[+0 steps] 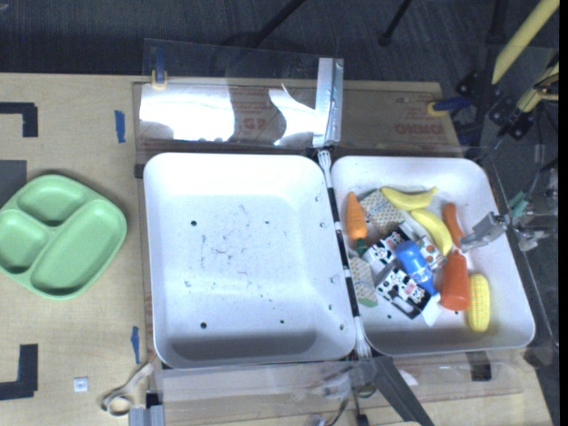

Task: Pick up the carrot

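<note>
Fingers (486, 229) of the gripper reach in low over the right bin (510, 313) from its right wall, slim and grey, their tips just beside a red sausage-shaped toy (453, 222); whether they are released or clenched I cannot tell from here, and nothing shows between them. Behind them the arm recedes off the right side, level and close above the bin's rim. The carrot (355, 217) lies at the far left of that bin, against the wall shared with the left bin (240, 247), well apart from the fingers. Between them sit two bananas (419, 209), a blue item (413, 261), an orange-red piece (454, 282), a corn cob (478, 301) and black-and-white cards. A green divided plate (60, 235) rests on the wooden surface (71, 114) to the left, blue tape marks near it. Dark carpet and stand legs lie beyond. Faint red lettering on the board behind the bins is unreadable.
</note>
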Motion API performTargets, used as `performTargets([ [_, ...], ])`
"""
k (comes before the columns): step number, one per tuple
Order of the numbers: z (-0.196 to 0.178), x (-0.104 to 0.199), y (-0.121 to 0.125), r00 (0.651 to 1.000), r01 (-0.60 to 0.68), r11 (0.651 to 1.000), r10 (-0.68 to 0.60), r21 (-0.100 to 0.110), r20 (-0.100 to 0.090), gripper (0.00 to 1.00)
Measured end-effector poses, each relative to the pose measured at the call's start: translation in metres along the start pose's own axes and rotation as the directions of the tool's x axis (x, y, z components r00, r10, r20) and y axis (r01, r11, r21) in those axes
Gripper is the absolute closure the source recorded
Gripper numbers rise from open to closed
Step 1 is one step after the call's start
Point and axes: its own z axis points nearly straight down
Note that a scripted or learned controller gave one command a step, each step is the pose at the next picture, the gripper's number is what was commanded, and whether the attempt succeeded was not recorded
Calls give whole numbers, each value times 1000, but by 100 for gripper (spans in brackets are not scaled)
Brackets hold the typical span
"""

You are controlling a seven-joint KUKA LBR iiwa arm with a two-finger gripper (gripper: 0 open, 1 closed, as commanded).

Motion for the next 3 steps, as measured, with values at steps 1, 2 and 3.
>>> performTargets([
  [1,96,-22,-3,991,133,991,-133,-1,0,0],
  [2,147,-21,30,962,272,962,-272,-8,-11,0],
  [3,152,-17,-7,997,81,997,-81,-16,-18,0],
])
